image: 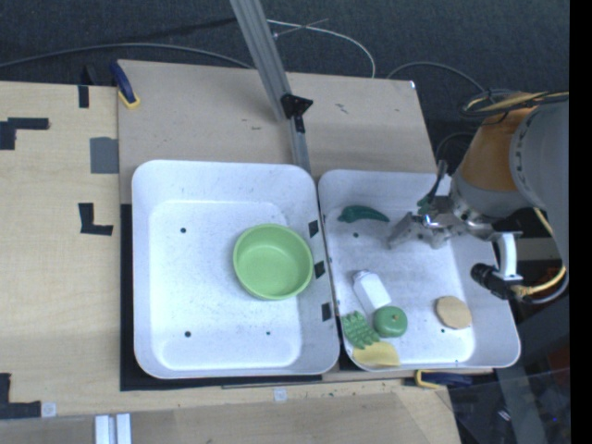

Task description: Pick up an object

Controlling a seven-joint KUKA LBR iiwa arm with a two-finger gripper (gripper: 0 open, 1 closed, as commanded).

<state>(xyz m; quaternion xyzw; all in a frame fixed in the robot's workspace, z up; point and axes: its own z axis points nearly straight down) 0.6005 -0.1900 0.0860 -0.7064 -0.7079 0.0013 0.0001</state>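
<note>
My gripper (403, 235) hangs over the upper middle of the right bin (481, 340), reaching in from the right, with nothing between its fingers. A dark green curved piece (363, 214) lies just up and left of it. Below it lies a white bottle (372, 291), and beside that a green round lid (390, 321). A green ridged piece (357, 327) and a yellow piece (381, 353) lie by the bin's front left corner. A tan round object (453, 312) lies at the front right. A light green bowl (272, 261) sits in the left bin (166, 340).
A grey pole (264, 44) with a black clamp slants down to the gap between the bins. Cables (324, 35) run over the dark floor behind the bench. A blue and yellow clamp (124, 83) sits at the board's far left corner.
</note>
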